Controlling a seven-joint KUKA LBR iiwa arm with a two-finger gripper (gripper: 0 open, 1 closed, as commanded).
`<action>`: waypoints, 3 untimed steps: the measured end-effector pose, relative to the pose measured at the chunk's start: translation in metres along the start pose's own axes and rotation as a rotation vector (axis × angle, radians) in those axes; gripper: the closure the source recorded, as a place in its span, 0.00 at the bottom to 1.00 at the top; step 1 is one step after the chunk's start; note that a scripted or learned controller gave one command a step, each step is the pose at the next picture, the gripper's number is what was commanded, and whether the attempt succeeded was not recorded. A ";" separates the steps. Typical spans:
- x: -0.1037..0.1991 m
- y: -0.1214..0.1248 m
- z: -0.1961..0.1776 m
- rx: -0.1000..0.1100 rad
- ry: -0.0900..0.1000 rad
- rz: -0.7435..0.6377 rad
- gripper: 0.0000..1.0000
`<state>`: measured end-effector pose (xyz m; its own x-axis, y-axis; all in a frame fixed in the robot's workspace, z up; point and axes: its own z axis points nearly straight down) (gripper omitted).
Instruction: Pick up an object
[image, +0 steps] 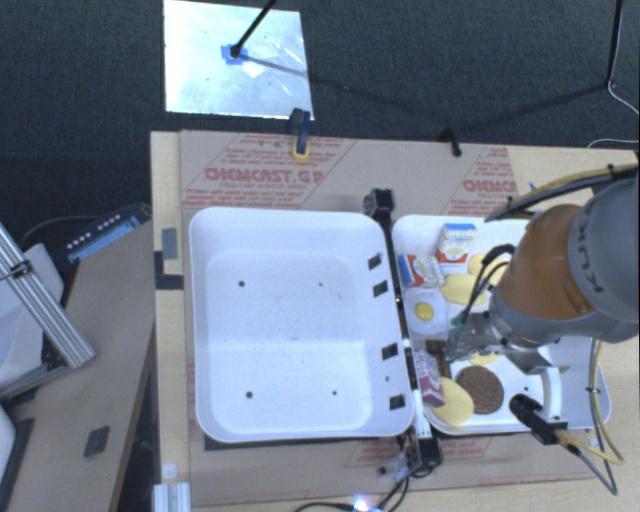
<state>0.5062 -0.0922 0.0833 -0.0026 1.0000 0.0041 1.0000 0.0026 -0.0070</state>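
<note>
1. The gripper (462, 345) hangs low over the right-hand bin (580, 362), at the lower right of the frame; its fingers are hidden under the wrist, so whether they are open or closed, or have hold of anything, cannot be told.
2. Just below the gripper lies a brown round object (482, 389), with a pale yellow disc (453, 404) touching its left side and a pink-and-white packet (428, 379) along the bin's left wall.
3. Above the gripper sit a yellow round piece (424, 311), a yellow item (459, 288) partly behind the arm, a clear wrapped packet (425, 270) and a small white carton with blue and orange print (457, 244).
4. The grey arm (600, 262), orange band (545, 262) showing, covers most of the bin from the frame's right.
5. The left-hand bin (290, 320) fills the centre, on a cardboard sheet (265, 170).
</note>
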 end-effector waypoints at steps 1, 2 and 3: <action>0.072 0.029 -0.107 -0.020 -0.002 -0.011 1.00; 0.117 0.058 -0.101 -0.011 -0.002 -0.007 1.00; 0.163 0.033 -0.100 -0.007 -0.003 -0.005 1.00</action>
<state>0.5398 0.0700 0.1840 -0.0078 1.0000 0.0009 1.0000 0.0078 -0.0001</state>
